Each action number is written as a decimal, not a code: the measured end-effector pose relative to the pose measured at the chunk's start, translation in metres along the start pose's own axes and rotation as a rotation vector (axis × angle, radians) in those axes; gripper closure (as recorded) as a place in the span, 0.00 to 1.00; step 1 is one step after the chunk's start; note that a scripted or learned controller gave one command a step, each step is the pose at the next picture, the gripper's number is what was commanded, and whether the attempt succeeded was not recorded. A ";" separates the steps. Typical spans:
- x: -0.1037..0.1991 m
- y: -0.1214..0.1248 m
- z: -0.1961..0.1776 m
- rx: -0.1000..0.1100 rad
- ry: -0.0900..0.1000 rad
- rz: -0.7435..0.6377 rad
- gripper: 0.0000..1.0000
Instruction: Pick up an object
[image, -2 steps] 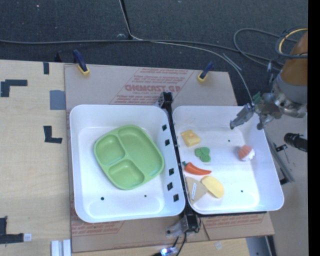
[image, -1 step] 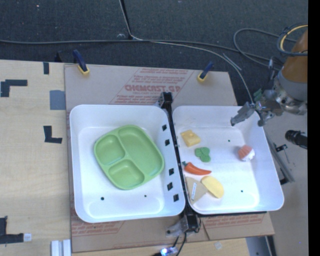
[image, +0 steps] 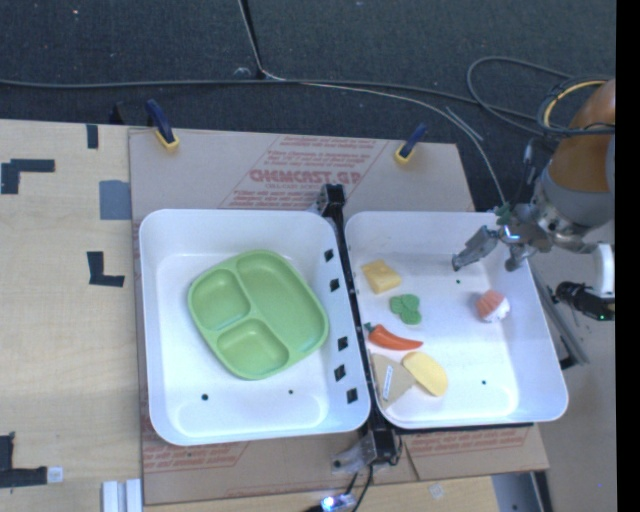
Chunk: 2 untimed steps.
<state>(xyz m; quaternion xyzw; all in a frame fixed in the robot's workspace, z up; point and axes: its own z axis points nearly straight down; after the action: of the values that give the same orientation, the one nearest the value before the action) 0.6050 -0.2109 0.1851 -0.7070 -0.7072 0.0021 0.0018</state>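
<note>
Two dark fingers (image: 468, 255) on the end effector (image: 490, 252), spread well apart, with only bare white bin floor showing between them. Nothing gripped, nothing touched as far as can be told. Hanging over the upper right part of the right bin (image: 530, 400), on a grey arm (image: 578, 170) with an orange band, reaching in from the right.

Just below the end effector and slightly right: a small pink and white piece (image: 491, 305), apart from the fingers. Well to the left of the end effector: a yellow block (image: 380, 276), and below that a green leafy piece (image: 406, 309). Farther down and left: an orange carrot-like piece (image: 394, 340), a yellow oval piece (image: 426, 373) and, touching it, a pale tan wedge (image: 393, 381). All six lying on the right bin's floor.

Far to the left, in the left bin (image: 165, 400): a green divided plate (image: 258, 312) with three compartments.

Above and left of the end effector, beyond the bins: a cardboard sheet (image: 300, 165) held to the bench (image: 60, 300) by two clamps, printed in red. Largest line possibly "CHEMCAST GP"; smaller red lines too small to read. Black tape marks on the bench, no lettering legible.
</note>
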 end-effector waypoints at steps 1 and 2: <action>-0.009 -0.004 0.052 0.001 0.000 0.000 0.00; -0.009 -0.003 0.102 -0.008 -0.003 -0.002 0.00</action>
<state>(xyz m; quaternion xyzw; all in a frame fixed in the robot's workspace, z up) 0.6011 -0.2195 0.0835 -0.7063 -0.7079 0.0005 -0.0020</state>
